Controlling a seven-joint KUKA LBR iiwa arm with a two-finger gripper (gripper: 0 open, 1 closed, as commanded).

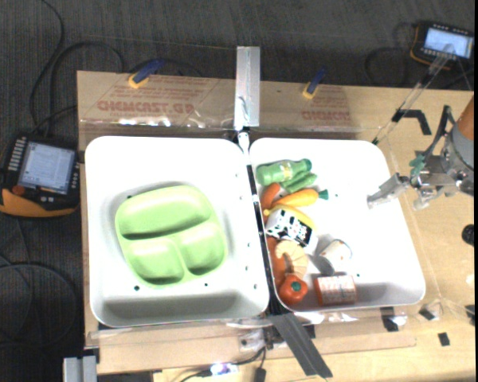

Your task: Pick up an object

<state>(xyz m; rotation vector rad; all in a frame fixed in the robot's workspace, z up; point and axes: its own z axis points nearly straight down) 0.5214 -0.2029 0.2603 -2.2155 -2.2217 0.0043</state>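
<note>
The gripper sits at the right edge of the right bin, and its fingers are too small and blurred to tell whether they are released or clenched; nothing can be seen between them. It hangs well apart from the pile, which is crowded against the bin's left wall. So the pick looks not yet begun: no object is lifted, and the whole reach, descent and grasp appear still to be done. The candidates lie in a heap: a green bottle at the top, orange carrots just below it, a black-and-white pack under those, a pale cup toward the middle, a tomato and a brown box at the near end (several touch or overlap, so a clean grip may be awkward). The left bin holds a green tray.
</note>
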